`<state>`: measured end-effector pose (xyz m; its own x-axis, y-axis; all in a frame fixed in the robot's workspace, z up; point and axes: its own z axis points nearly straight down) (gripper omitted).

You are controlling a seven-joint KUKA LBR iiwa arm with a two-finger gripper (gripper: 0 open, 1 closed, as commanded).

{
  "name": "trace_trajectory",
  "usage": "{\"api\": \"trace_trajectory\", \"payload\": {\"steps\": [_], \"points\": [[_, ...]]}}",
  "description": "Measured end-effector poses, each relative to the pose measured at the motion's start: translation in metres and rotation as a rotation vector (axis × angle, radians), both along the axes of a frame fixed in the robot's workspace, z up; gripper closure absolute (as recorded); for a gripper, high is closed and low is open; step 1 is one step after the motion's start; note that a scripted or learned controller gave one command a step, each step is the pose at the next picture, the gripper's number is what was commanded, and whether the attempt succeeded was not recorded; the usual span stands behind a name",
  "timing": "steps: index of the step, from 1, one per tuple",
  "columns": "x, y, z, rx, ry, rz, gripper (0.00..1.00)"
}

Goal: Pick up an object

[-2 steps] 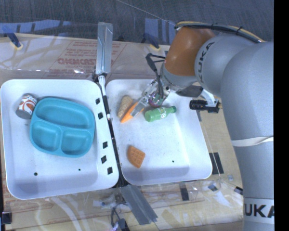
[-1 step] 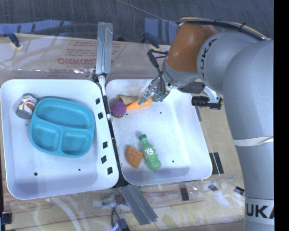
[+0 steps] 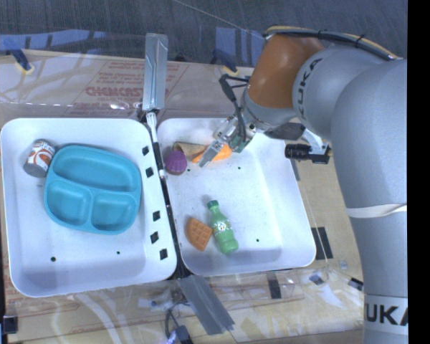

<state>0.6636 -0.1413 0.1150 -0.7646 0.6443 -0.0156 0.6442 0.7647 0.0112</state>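
Observation:
My gripper (image 3: 224,147) is down at the back of the right bin (image 3: 279,213), its fingers shut on a small orange piece (image 3: 218,154) that pokes out at the fingertips. A tan wedge (image 3: 190,150) lies just left of it, and a purple round thing (image 3: 175,161) sits beside the bin's left wall. Nearer the front lie a green bottle (image 3: 222,228) and an orange waffle-like square (image 3: 198,233), side by side and well apart from the gripper.
The left bin (image 3: 29,256) holds a blue divided tray (image 3: 93,188) and a small can (image 3: 39,156) at its back left corner. The grey arm (image 3: 344,106) covers the right bin's back right corner.

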Motion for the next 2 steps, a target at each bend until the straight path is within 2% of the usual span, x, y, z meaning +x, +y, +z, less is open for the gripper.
{"api": "trace_trajectory", "payload": {"steps": [1,2], "points": [[-0.013,0.019,-0.023,0.004,0.022,-0.265,0.0],[-0.012,0.02,-0.012,0.003,0.021,-0.26,1.0]]}}
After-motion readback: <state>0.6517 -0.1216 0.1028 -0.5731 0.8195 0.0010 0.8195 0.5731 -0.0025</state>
